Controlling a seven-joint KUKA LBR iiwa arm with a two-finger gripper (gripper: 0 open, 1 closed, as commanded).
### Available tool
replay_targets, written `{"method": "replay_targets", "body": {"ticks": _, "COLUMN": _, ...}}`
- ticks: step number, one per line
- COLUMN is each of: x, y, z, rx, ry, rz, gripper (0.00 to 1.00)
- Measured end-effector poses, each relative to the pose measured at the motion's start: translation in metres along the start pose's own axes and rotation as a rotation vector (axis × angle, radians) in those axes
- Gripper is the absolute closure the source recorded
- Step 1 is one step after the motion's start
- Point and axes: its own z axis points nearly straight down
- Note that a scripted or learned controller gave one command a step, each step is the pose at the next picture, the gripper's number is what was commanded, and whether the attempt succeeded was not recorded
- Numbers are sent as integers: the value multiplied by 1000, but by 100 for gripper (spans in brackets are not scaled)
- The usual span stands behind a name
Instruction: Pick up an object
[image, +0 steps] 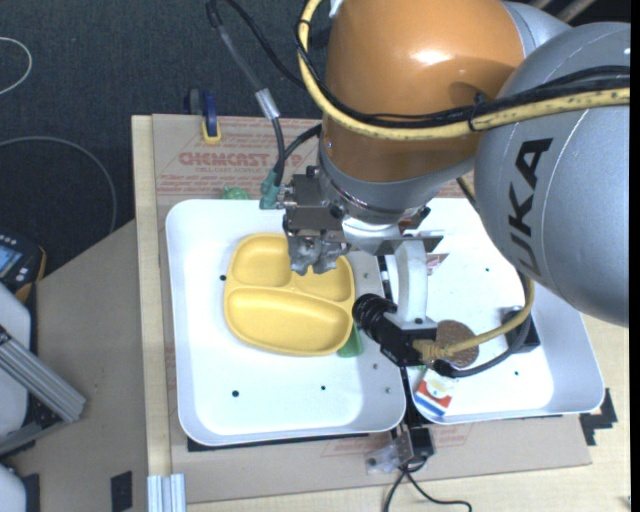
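Two white bins sit side by side on the surface, and your target is in the left bin (200, 330) — a yellow divided tray (285, 300), lying near that bin's centre, a little toward its 1 o'clock side. You can see two compartments: a smaller one at the tray's 12 o'clock end and a wider one at its 6 o'clock end, with a ridge between them. The tray's long axis runs roughly from 10 o'clock to 4 o'clock.

Your gripper (315, 255) hangs from the arm's orange-banded wrist and sits right over the tray's upper compartment, at its 3 o'clock rim. The fingers point down and look drawn close together, a narrow gap at most — nothing shows between them, so don't count the tray as held. Whether the tips touch the plastic you cannot tell from this slant.

As a judgement: the tray lies directly under and toward 8 o'clock from the fingers, so the rim or the ridge is the likely pinch point.

A green scrap (348, 347) peeks out at the tray's 4 o'clock corner.
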Motion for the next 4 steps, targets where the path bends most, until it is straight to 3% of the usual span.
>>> {"method": "replay_targets", "body": {"ticks": 1, "x": -79, "y": 1, "z": 71, "rx": 1, "ry": -2, "rz": 14, "gripper": 100}}
{"method": "replay_targets", "body": {"ticks": 2, "x": -125, "y": 2, "z": 10, "rx": -16, "ry": 2, "rz": 11, "gripper": 100}}
{"method": "replay_targets", "body": {"ticks": 3, "x": -84, "y": 2, "z": -41, "rx": -15, "ry": 4, "rz": 0, "gripper": 100}}
{"method": "replay_targets", "body": {"ticks": 4, "x": 15, "y": 0, "z": 50, "rx": 3, "ry": 0, "rz": -5, "gripper": 100}}
